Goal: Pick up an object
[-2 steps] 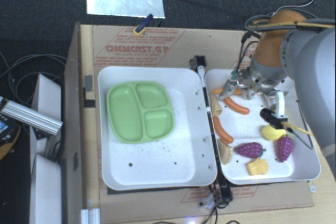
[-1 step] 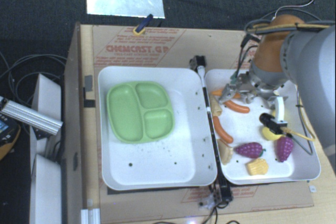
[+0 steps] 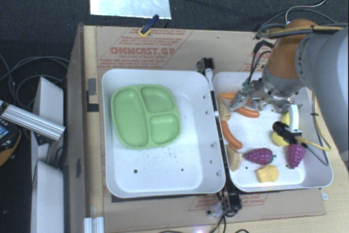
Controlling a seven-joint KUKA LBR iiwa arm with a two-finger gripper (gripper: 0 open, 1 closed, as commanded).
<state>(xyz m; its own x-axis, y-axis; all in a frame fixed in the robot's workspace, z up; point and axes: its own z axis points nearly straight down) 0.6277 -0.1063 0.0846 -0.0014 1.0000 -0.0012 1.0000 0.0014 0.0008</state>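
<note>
The gripper (image 3: 244,102) hangs over crowded toy sausages (image 3: 248,112); its grip state I cannot tell; it may slip between them.

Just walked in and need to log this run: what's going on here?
A grey robot arm reaches from the right into the right bin, its tool low over the toy hot dogs near the bin's far left corner. Purple grapes and other toy food lie nearby. The left bin holds a green divided plate.
</note>
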